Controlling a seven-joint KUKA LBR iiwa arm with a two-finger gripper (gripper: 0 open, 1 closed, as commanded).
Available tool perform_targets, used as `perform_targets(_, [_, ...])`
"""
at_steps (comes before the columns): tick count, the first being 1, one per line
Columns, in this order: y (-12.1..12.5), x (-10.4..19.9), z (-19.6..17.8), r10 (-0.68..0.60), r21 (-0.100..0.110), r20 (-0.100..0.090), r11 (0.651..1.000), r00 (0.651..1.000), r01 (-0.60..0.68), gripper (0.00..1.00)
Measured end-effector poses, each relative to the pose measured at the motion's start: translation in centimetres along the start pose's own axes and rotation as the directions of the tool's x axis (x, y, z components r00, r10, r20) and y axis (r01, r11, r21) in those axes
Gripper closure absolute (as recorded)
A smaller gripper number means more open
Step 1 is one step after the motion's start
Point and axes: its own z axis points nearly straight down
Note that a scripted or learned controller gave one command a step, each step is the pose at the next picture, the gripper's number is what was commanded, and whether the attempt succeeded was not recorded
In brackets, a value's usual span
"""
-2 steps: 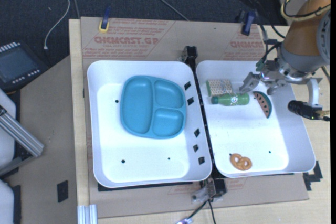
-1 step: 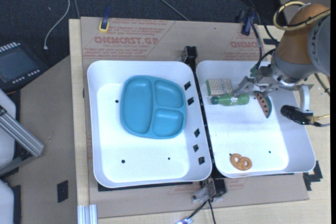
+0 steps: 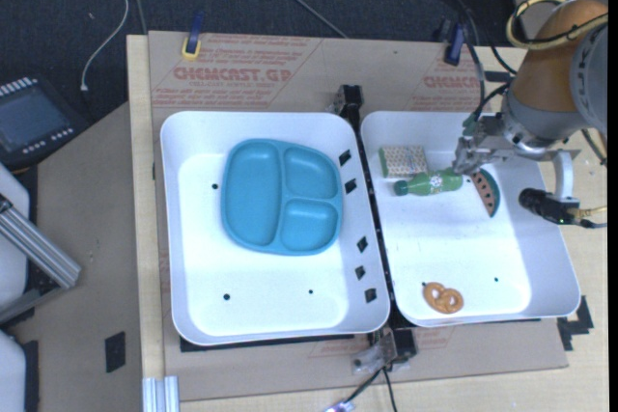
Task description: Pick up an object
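In the right bin (image 3: 541, 275) lie a green bottle (image 3: 428, 184) on its side, a beige waffle-like square (image 3: 403, 160) just behind it, a watermelon slice (image 3: 488, 191) to its right and a pretzel (image 3: 443, 297) near the front. My gripper (image 3: 466, 159) hangs low over the back of this bin, right above the bottle's cap end and just left of the watermelon slice. Nothing is seen between its fingers.
The left bin (image 3: 193, 294) holds a blue divided plate (image 3: 282, 196). Black clamps (image 3: 350, 99) sit along the seam between the bins. The arm's orange band (image 3: 550, 63) reaches in from the right. Cables run across the dark floor behind the bench.
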Motion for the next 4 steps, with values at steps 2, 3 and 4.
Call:
perform_targets(2, [0.0, 1.2, -11.6, -0.002, 0.016, -0.002, 1.0, 1.0, 0.002, 1.0])
perform_targets(3, [0.1, 1.2, -13.8, -0.001, 0.02, -0.003, 1.0, 1.0, 0.001, 1.0])
perform_targets(4, [-1.4, 6.5, -12.6, -0.004, 0.027, -0.006, 1.0, 1.0, 0.004, 1.0])
